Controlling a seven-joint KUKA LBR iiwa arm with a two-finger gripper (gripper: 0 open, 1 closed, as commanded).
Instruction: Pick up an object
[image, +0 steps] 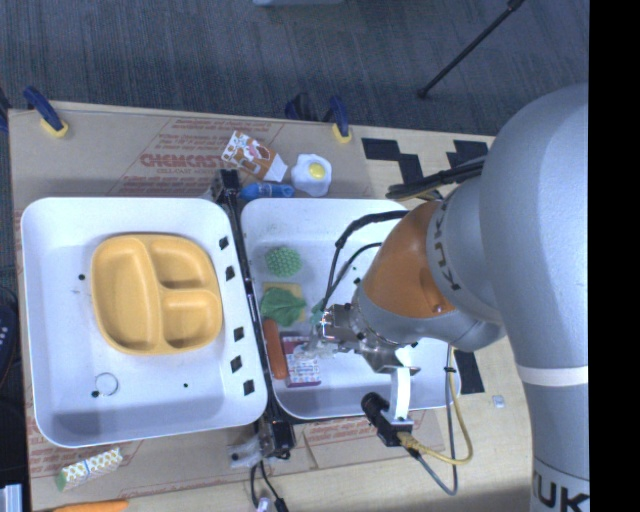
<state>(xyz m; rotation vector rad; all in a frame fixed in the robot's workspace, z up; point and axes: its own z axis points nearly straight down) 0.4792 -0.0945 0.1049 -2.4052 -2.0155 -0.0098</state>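
My gripper (318, 341) reaches down into the right bin (340, 215), low over its near-left part. Its tip hangs just above a small red and white packet (303, 366) lying flat on the bin floor. An orange carrot-like stick (273, 350) lies beside the packet along the bin's left wall. A leafy green and yellow piece (283, 304) sits just beyond them, and a green bumpy ball (283, 261) lies farther back. The wrist and the arm's orange band (410, 275) cover the bin's right half.
The left bin (50, 320) holds a yellow divided tray (157, 291) and a small clear ring (105, 383). Behind the bins lie a snack packet (245, 152), a blue item (266, 190) and a white and yellow toy (312, 173). A cable (440, 455) loops at the front.
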